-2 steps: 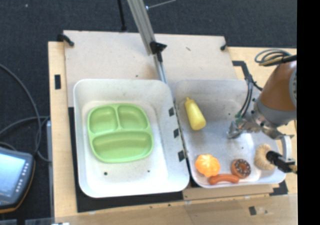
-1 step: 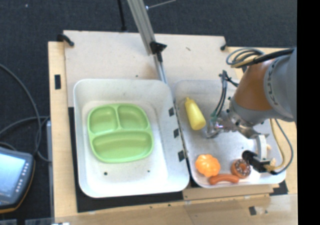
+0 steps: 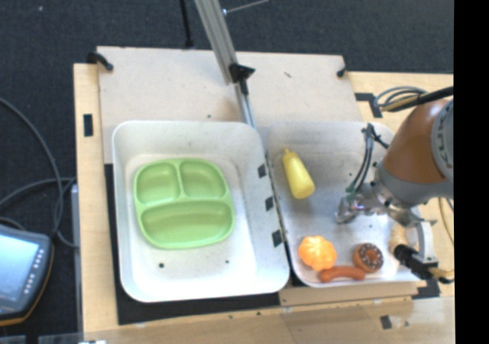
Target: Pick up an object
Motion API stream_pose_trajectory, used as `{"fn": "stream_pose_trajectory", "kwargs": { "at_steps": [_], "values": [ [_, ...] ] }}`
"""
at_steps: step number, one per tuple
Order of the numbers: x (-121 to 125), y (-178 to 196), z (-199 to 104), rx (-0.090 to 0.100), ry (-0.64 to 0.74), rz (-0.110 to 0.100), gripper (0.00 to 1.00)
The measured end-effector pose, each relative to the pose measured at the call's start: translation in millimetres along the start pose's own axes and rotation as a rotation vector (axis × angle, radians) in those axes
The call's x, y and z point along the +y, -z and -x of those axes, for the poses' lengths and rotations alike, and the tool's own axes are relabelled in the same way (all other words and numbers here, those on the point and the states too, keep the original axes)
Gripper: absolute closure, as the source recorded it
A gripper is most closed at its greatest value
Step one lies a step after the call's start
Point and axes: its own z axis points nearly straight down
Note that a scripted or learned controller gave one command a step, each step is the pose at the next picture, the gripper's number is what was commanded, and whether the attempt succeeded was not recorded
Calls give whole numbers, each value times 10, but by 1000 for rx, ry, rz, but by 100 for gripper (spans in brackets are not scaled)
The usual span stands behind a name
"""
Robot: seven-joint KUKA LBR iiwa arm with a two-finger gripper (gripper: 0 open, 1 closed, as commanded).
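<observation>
So the end effector (image 3: 348, 211) sits low in the right bin (image 3: 321, 144), over bare floor, nothing visibly in it (can't tell how it's set from this angle). Closest candidate is the yellow bottle (image 3: 297, 174), lying flat in the upper left of that bin, long axis running from upper left to lower right, with the narrow cap end toward the top. My worry: a smooth round bottle could roll off if gripped along its length. The orange fruit (image 3: 316, 251), sausage (image 3: 342, 274) and donut (image 3: 369, 257) crowd the front wall, so bumping a neighbour looks likely.

Robot lab, bench (image 3: 214, 90), bins (image 3: 126, 182), cables (image 3: 30, 144)
</observation>
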Motion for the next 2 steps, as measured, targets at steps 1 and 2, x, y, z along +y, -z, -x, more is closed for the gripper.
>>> {"fn": "stream_pose_trajectory", "kwargs": {
  "at_steps": [1,2],
  "values": [
    [51,-1,-474,4,9,1,100],
    [200,-2,-804,4,9,2,100]
  ]
}}
